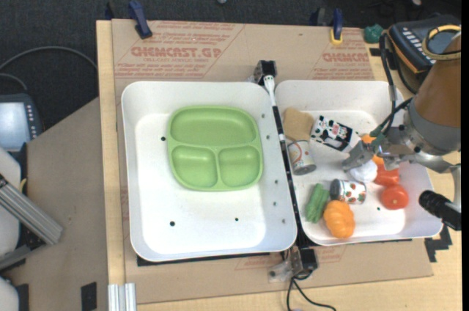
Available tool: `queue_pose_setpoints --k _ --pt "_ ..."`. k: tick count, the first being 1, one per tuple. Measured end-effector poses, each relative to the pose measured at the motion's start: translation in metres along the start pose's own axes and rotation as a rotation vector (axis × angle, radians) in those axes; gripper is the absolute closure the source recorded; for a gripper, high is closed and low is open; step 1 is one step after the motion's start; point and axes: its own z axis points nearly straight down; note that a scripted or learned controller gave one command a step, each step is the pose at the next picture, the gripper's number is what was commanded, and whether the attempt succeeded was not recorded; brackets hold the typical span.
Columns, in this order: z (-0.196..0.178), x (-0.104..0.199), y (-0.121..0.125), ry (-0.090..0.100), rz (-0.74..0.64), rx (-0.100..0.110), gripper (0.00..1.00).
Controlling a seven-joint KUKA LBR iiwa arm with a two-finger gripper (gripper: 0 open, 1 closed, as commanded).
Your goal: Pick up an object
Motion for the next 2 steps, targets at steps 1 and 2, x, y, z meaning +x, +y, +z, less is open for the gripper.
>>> queue_pose_setpoints --k 1,2 --pt "0.112 0.021 -0.019 0.001 0.001 0.002 0.00" --pt "0.098 0.020 -0.018 -0.002 0.002 -0.004 1.00"
